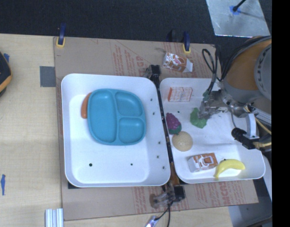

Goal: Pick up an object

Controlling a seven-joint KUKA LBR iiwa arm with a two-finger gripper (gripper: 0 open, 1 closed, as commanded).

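The gripper [212,105] hangs low in the right bin [208,178], just to the right of a green toy [198,118] and perhaps touching it; whether its fingers are spread or pressed together I cannot tell. If it sits off-centre, closing may nudge the green toy leftward toward the purple grape bunch [173,122] rather than trap it. The round beige ball [182,141], nearer, could roll if bumped. The banana [229,167] and small carton [202,162] lie well apart by the near wall. A blue divided plate [117,116] rests in the left bin [111,174]
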